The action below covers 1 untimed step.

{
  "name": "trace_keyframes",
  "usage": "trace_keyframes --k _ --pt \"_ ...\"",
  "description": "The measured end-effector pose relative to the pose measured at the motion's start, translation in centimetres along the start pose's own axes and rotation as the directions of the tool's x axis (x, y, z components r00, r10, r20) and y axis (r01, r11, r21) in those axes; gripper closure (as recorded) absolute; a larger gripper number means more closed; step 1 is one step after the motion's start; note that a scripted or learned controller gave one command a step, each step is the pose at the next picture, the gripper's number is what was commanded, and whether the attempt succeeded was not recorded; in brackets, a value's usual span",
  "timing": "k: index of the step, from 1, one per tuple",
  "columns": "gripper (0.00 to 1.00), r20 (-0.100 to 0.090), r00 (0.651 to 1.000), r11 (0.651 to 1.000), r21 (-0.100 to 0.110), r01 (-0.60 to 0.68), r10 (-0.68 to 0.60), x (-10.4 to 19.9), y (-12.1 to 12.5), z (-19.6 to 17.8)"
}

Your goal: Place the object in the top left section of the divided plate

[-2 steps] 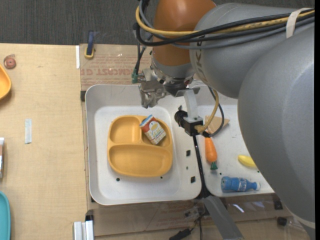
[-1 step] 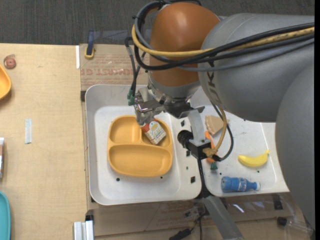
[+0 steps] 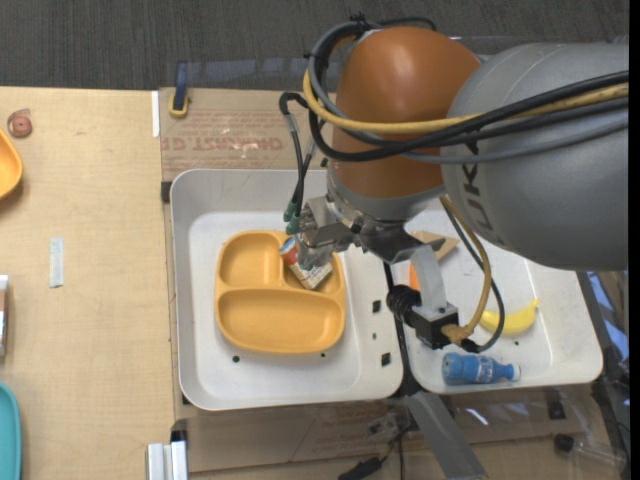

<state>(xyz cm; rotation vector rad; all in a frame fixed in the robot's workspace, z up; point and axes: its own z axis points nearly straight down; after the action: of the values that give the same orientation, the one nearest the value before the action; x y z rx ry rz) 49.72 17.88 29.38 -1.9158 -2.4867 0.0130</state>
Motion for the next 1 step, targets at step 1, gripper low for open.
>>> trace_keyframes --k 1 --pt "1.0 0.001 0.998 0.998 -0.003 0.062 -0.061 3.68 -0.71 -3.94"
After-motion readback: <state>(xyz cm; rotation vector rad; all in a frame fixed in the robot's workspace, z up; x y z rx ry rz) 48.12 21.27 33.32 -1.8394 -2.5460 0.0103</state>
